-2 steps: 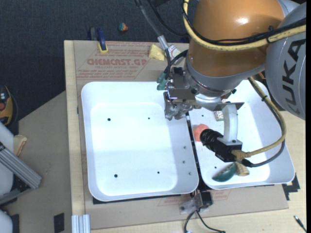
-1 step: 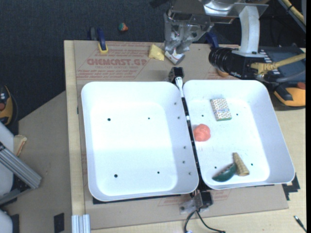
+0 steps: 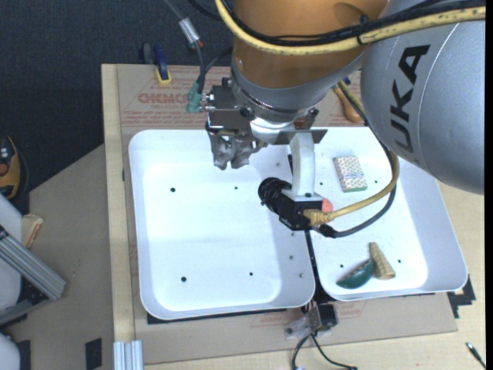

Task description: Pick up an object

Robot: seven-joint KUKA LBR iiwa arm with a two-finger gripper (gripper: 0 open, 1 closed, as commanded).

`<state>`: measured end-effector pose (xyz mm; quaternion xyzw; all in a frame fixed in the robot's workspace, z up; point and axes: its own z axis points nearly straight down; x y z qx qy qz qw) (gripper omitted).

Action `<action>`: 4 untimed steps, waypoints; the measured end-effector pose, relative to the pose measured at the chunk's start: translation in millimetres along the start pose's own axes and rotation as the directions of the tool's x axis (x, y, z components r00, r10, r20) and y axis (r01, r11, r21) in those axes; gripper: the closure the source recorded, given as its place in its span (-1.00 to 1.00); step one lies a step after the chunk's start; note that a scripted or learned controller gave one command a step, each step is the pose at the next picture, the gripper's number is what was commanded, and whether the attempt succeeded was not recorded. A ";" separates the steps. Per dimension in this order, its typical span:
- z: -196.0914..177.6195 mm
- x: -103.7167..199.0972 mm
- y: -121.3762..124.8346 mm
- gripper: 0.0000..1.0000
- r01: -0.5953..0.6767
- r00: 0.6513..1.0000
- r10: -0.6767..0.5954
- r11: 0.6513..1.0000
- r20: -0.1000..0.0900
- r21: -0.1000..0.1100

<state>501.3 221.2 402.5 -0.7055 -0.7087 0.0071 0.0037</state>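
My gripper (image 3: 233,151) hangs below the big orange wrist, over the far part of the left bin (image 3: 154,230), with bare white floor under it. In the right bin (image 3: 443,245) lie a small patterned block (image 3: 350,173), a tan ridged piece (image 3: 381,260), a teal curved object (image 3: 356,277) beside it near the front edge, and a small pink item (image 3: 326,205) by the divider. All of these lie to the right of the gripper, well apart from it. Nothing shows at the gripper's tip.
A yellow cable (image 3: 362,206) with a black fitting (image 3: 279,199) droops from the arm over the divider between the bins. The arm's grey body covers the right bin's far corner. An orange-handled tool (image 3: 350,105) lies behind the bins.
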 end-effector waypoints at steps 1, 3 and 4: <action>-141.5 2.5 5.2 1.00 -0.003 1.000 0.003 0.999 -0.013 -0.032; 36.3 3.5 -22.8 1.00 -0.006 1.000 0.006 1.000 0.000 -0.004; -142.5 2.3 -24.1 1.00 -0.003 1.000 0.003 0.999 -0.015 -0.034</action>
